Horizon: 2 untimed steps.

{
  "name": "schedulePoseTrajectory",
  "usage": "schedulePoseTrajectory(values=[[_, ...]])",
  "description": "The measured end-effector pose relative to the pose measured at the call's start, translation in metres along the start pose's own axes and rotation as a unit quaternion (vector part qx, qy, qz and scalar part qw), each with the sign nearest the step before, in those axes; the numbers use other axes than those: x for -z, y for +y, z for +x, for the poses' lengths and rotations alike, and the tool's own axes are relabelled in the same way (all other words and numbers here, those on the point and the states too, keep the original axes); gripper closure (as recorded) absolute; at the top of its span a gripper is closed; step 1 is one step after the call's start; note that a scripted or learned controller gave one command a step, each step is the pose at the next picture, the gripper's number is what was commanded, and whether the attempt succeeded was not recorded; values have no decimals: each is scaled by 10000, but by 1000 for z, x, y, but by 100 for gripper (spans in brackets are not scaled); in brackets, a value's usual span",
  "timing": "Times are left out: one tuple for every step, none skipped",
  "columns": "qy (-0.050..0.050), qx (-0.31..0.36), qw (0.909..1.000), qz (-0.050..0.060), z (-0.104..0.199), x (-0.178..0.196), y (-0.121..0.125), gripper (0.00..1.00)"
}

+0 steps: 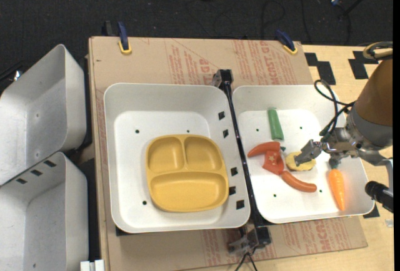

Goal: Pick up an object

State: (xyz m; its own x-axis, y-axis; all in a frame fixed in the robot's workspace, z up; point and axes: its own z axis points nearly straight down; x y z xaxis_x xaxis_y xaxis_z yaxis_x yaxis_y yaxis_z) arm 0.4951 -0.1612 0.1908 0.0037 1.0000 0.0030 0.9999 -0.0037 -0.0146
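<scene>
The right bin (262, 201) holds a green stick (275, 123), a red pepper-like toy (270, 156), a small yellow piece (302, 165), a red sausage shape (300, 183) and an orange carrot (337, 188). My gripper (310, 152) reaches in from the right and hangs low, right over the yellow piece and just right of the red toy. Nothing shows between its fingers. The orange-banded arm (378, 101) stands over the bin's right edge.
The left bin (125, 101) holds a yellow sectioned tray (186, 172). A black divider (234, 132) runs between the bins. Two spare white bins (37, 138) sit off the bench at the left. Cables trail near the arm.
</scene>
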Motion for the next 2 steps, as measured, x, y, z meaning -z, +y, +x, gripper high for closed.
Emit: schedulePoseTrajectory(values=[[-13,21,10000,-67,1,7,3,0],[-11,8,10000,-53,-9,-47,0,0]])
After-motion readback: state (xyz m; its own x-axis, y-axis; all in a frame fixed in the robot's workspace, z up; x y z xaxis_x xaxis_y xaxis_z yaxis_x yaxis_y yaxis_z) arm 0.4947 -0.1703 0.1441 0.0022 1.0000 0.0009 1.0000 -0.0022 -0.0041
